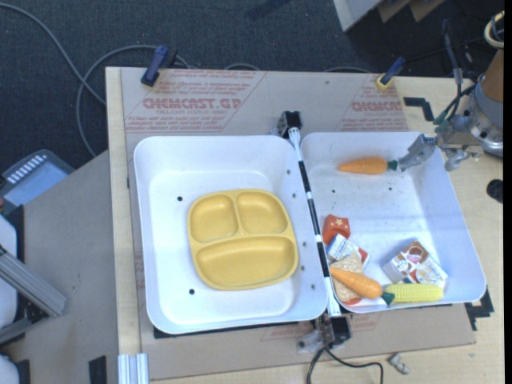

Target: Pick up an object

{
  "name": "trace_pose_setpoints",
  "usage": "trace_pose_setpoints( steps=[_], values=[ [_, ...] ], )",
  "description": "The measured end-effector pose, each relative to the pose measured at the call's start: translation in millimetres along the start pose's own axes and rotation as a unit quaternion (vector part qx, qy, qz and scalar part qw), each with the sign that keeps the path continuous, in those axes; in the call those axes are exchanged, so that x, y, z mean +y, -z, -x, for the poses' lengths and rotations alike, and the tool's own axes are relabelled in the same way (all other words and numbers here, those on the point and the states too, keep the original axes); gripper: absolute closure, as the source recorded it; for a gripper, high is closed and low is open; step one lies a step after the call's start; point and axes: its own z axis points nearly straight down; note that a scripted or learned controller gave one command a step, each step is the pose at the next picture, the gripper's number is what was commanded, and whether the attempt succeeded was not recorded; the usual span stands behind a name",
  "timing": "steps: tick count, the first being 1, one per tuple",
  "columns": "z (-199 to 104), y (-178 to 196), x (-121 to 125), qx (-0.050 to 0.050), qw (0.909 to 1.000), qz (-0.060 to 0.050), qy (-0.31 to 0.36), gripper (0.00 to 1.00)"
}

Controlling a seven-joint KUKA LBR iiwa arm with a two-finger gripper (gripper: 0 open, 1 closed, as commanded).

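In the camera view, the gripper hangs at the far right of the right bin. I cannot tell how it stands. A carrot lies just left of it. More toy food lies near the front. The left bin holds a yellow divided plate.

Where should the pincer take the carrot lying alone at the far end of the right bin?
Probably at the thick orange middle of the carrot, coming from above, fingers closing across its width. It lies flat and lengthwise left-right, apart from other items, green end beside the pincer.
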Motion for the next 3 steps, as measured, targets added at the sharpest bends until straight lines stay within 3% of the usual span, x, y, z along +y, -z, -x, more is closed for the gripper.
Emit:
trace_pose_setpoints(
  steps=[1, 2, 3],
  values=[
    [-71.3, -57.0, 62.1, 0.0, 1.0, 0.001, 0.001, 0.0],
    [-71.5, -110.0, 64.3, -0.003, 1.0, 0.006, 0.0, 0.0],
    [-76.4, -116.7, 66.9, -0.006, 0.9999, 0.009, 0.0, 0.0]
  ],
)
